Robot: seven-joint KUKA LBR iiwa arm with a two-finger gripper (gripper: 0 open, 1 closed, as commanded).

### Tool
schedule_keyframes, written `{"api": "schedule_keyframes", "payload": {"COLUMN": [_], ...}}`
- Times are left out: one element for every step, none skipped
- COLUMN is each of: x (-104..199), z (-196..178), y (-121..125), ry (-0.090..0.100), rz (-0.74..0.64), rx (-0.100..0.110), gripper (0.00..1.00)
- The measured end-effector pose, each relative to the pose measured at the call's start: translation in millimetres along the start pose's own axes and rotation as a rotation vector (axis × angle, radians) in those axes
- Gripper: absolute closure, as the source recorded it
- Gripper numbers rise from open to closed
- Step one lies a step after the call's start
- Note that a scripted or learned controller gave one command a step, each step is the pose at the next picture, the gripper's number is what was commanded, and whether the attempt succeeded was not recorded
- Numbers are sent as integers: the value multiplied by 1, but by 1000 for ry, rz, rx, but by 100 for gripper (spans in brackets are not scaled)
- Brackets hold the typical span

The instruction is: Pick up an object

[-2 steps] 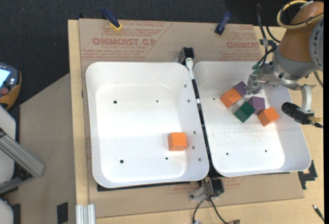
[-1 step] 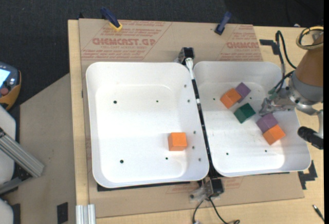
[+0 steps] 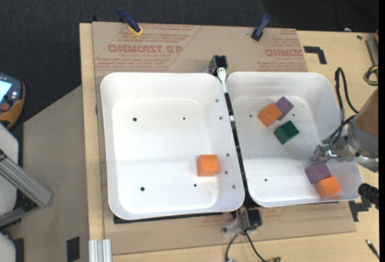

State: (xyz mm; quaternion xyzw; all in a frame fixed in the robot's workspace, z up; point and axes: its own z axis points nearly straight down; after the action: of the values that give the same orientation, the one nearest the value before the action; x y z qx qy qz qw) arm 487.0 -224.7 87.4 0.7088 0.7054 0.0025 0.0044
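Two white bins sit side by side on the counter (image 3: 180, 44). The left bin (image 3: 120, 134) holds a lone orange cube (image 3: 207, 165) near its front right corner. The right bin (image 3: 301, 83) holds an orange block (image 3: 269, 115) touching a purple block (image 3: 283, 106), a dark green block (image 3: 286, 132) just beside them, and, at the front right, a purple cube (image 3: 317, 172) touching another orange cube (image 3: 328, 186).

The gripper (image 3: 329, 152) hangs just above that purple cube; whether it is parted or closed cannot be told, and nothing is visibly held.

The purple cube is the likely target. It looks small, light and rigid, with flat faces that should take a firm squeeze. Its orange neighbour blocks one side, so the free pair of opposite faces is the better hold.
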Motion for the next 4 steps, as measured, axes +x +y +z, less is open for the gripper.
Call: {"api": "schedule_keyframes", "payload": {"x": [0, 77, 61, 110], "z": [-9, 4, -77, -16], "y": [3, 28, 86, 103], "ry": [-3, 5, -2, -5], "rz": [-4, -13, -7, -3], "rx": [-2, 9, -3, -12], "gripper": [100, 100, 100, 100]}}
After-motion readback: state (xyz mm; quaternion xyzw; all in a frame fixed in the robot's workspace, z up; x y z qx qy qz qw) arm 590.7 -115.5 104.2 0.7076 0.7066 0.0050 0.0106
